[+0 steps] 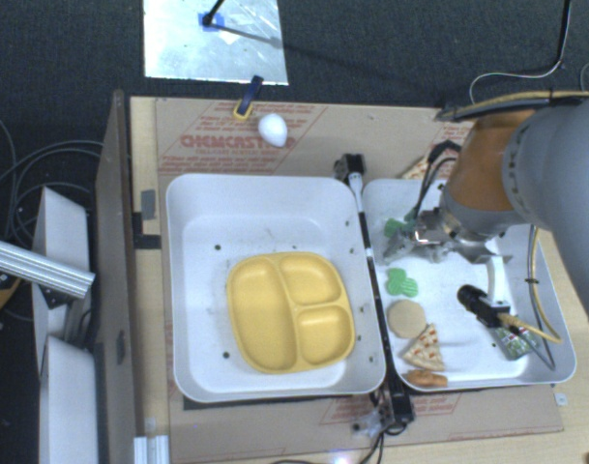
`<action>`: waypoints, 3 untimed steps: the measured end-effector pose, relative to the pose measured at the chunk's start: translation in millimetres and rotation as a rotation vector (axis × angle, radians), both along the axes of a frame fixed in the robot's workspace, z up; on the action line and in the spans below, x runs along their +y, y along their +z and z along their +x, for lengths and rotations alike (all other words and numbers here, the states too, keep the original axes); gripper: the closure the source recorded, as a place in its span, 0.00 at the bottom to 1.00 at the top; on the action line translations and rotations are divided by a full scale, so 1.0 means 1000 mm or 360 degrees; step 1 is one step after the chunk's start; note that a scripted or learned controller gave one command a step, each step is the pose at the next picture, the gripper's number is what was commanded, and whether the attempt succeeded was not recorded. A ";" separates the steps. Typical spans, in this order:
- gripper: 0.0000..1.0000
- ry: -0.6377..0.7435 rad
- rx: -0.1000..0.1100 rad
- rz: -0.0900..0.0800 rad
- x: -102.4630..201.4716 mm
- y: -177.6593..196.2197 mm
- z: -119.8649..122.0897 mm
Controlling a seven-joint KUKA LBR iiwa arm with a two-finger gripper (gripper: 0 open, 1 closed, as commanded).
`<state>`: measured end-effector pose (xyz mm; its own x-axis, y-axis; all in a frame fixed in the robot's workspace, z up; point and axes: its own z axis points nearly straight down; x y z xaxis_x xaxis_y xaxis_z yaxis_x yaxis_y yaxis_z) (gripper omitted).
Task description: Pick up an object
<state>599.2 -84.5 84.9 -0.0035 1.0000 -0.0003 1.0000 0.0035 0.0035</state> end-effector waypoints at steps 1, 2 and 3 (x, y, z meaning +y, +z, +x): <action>0.00 -0.0005 0.0011 0.0002 0.000 -0.001 -0.033; 0.00 0.0002 -0.0005 -0.0001 0.000 0.000 0.018; 0.00 0.0002 -0.0005 -0.0001 -0.012 0.001 0.060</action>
<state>658.9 -96.3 85.6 -0.0048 1.0000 -0.0009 1.0000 0.0048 0.0065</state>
